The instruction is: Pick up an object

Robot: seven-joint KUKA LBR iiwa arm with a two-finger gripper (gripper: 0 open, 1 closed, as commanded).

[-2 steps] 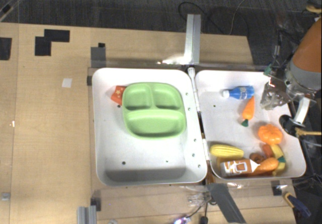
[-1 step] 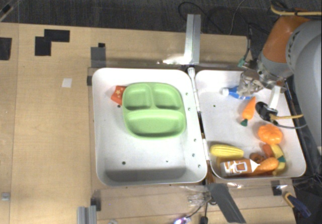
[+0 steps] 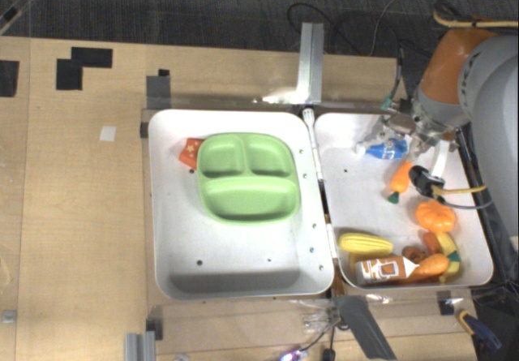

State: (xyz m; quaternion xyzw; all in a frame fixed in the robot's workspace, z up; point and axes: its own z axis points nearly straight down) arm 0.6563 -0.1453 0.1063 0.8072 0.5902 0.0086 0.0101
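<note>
Gripper (image 3: pixel 403 134) hangs low over the far right part of the right bin (image 3: pixel 345 189), below the arm's orange band (image 3: pixel 444 67), and whether it is spread or pressed together cannot be told at this size and angle. Directly under it lies a blue object (image 3: pixel 379 150), touching or very nearly touching the tool, though nothing can be seen pinched. Just nearer than the blue object, a carrot (image 3: pixel 399 178) lies tilted with its green tip pointing toward the bin's near side, and a black piece of the wrist hardware sits just beside it on the right. Nearer still along the bin's right wall rests an orange fruit (image 3: pixel 435 216). In the bin's near right corner a cluster is packed together: a small brown piece (image 3: pixel 413 254), a second carrot (image 3: pixel 432 265) and a yellow-green piece behind it against the wall. A bottle (image 3: pixel 385 269) with an orange label lies on its side along the near wall, touching that cluster, and a banana (image 3: pixel 364 243) lies just behind the bottle. Across the divider, the left bin (image 3: pixel 174 262) holds a green tray (image 3: pixel 246 176) with three compartments, set toward its far side, and a red packet (image 3: pixel 189 154) peeks out from under the tray's far left edge.
</note>
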